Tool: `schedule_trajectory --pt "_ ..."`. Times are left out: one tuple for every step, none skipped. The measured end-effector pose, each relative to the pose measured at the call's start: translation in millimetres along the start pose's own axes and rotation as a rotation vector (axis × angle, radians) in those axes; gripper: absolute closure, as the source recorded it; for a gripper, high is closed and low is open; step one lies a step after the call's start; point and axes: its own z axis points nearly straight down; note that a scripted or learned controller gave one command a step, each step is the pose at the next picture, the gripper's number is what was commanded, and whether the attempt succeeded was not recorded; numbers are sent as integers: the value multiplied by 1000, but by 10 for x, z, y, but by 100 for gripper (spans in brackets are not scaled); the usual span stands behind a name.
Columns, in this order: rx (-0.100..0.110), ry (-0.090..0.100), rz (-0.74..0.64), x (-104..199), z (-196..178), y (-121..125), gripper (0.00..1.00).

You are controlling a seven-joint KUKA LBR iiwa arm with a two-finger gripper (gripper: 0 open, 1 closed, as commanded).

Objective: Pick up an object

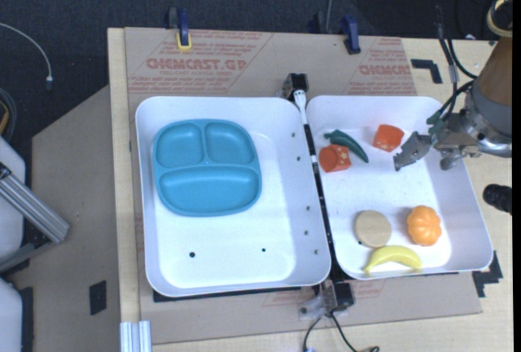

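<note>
We take the orange-red block [388,136] as our landmark, since it lies closest to the gripper [426,151]. It sits in the far part of the right bin [464,179], flat on the white floor, with bare floor all round it. The gripper hangs just to its right and slightly nearer the camera, over the bin; its two dark fingers stand apart, one [407,153] reaching toward the block and the other at the bin's right wall — nothing lies between them, and we see a gap between the nearer finger and the block.

Left of the block lies a green chilli pepper [348,143], slanted, and touching its lower end a red tomato-like piece [334,158] close against the bin's left wall. Well nearer the camera than the block we find a round beige biscuit-like disc [373,227], an orange fruit [423,225] to the disc's right, and a yellow banana [393,258] just in front of both, near the bin's front wall. None of these lies between the gripper and the block.

Farther left of the block, across the divide where the bins meet, the left bin [277,261] holds a blue divided plate [207,167] — three compartments, resting in its far left part.
</note>
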Motion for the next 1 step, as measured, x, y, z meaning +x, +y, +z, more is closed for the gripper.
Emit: schedule_trajectory --pt "-13 -2 -4 5 -68 25 0"
